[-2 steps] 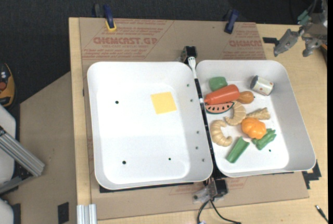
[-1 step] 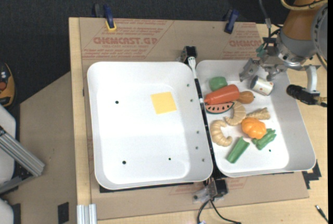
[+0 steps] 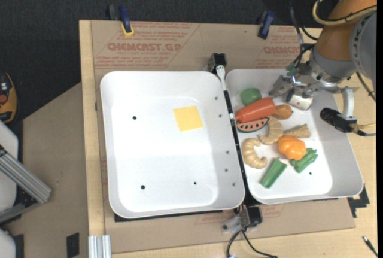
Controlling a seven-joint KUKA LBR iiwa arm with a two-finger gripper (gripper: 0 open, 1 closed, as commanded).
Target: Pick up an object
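Two white bins sit side by side on the desk (image 3: 149, 233), and the pincer (image 3: 291, 90) hangs low over the back of the right bin (image 3: 341, 182). Its metal tips look a little spread with nothing between them, so it seems open and empty, though they are small and hard to read. The toy food is bunched close together just in front of the pincer and to its left. The nearest thing is a long red carrot (image 3: 256, 110) with a tan end, lying on its side, and it almost touches the pincer's tips. It looks smooth and round, so I think it could roll or slip out when squeezed. A green pepper (image 3: 251, 96) sits right behind it, and a watermelon slice (image 3: 251, 126) lies under its front edge. Because they touch, a grab could catch two things at once or push them away. The carrot's far end rests near the wall between the bins, so a tip could bump that wall. Farther from the pincer lie a tan curly pastry (image 3: 255, 153), an orange fruit (image 3: 291, 146) and a green bean (image 3: 273, 173). Over in the left bin (image 3: 119, 191), well away, lies a flat yellow cheese square (image 3: 188, 118), which would be hard to pinch.
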